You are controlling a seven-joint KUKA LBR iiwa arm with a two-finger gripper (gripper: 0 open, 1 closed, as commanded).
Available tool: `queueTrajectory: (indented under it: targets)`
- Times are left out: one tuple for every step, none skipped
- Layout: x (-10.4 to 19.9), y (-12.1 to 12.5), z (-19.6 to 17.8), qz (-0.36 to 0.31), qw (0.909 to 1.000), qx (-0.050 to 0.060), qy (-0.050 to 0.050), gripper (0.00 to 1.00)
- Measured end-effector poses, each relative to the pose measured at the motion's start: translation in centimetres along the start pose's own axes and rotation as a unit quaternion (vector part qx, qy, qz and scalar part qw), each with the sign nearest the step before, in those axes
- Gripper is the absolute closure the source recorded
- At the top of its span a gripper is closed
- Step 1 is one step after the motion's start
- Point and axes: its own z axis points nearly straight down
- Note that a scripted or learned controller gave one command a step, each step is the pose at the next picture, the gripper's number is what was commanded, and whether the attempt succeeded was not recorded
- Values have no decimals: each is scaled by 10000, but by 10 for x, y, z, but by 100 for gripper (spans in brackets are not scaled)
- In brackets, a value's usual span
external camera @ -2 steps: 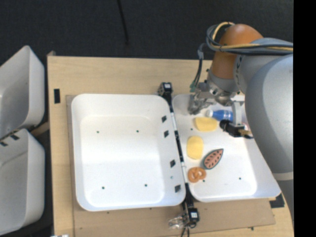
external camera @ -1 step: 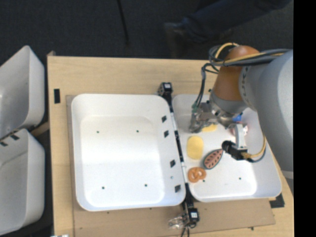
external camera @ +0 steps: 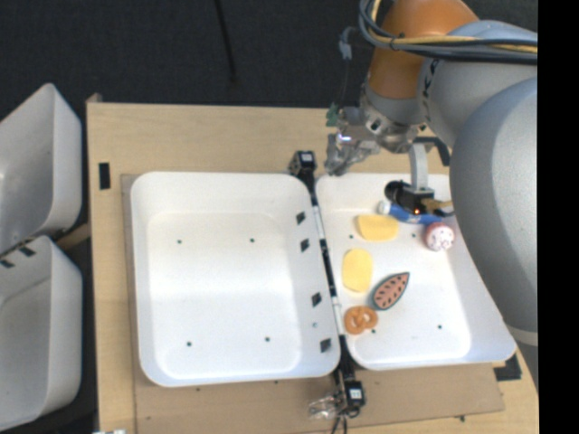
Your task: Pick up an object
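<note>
End effector [external camera: 348, 152] hangs at the right bin's [external camera: 452, 333] far left corner, finger state unclear; approach step, next a descent toward the yellow piece [external camera: 376, 228] near that corner.

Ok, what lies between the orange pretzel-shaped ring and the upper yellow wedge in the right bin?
A yellow oval piece lies between pretzel ring and wedge, camera view.

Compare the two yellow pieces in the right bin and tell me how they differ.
The upper yellow piece lies crosswise with its long side left to right; the lower yellow piece lies lengthwise, long side running up and down the view. The upper one looks blockier, with a squarer left end; the lower one is a rounded oval. The upper one sits nearer the arm, the lower one beside the brown ring. Both are plain yellow, similar in size, lying flat.
</note>
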Motion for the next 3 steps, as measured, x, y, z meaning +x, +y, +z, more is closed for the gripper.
queueTrajectory:
  targets:
    - [-13, 0, -190, 19, 10000, -41, -12, 100]
    - [-49, -20, -336, 43, 10000, -38, -24, 100]
    - [-5, -14, -105, 16, 9999, 118, 3, 100]
